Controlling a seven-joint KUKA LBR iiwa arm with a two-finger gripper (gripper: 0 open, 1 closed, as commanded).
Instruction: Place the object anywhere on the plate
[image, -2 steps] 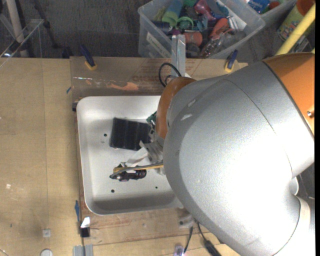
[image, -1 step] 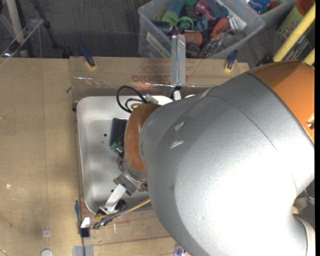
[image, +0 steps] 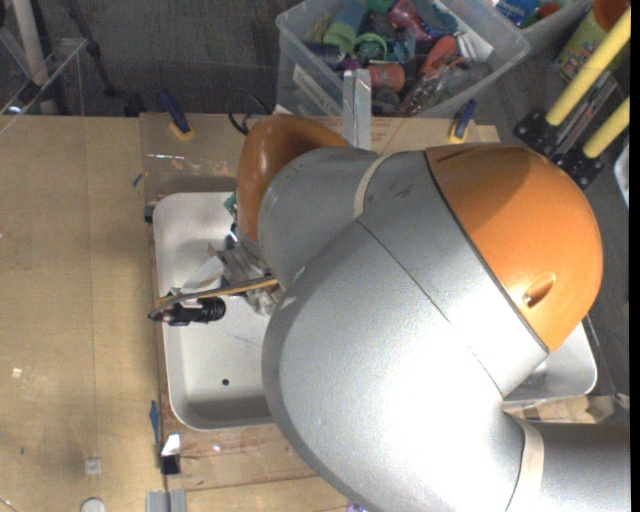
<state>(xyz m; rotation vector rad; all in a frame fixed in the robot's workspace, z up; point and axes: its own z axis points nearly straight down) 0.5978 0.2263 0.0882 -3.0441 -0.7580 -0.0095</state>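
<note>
Camera view: arm (image: 420, 330) masks bin (image: 200, 395), gripper (image: 232, 264) over it; tub (image: 400, 50) behind

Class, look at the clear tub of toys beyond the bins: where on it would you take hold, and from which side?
Take the clear tub by the rim of its near wall, from above. Its top is open and its thin walls stand upright, so a finger likely fits each side; toys crowd the middle.
</note>
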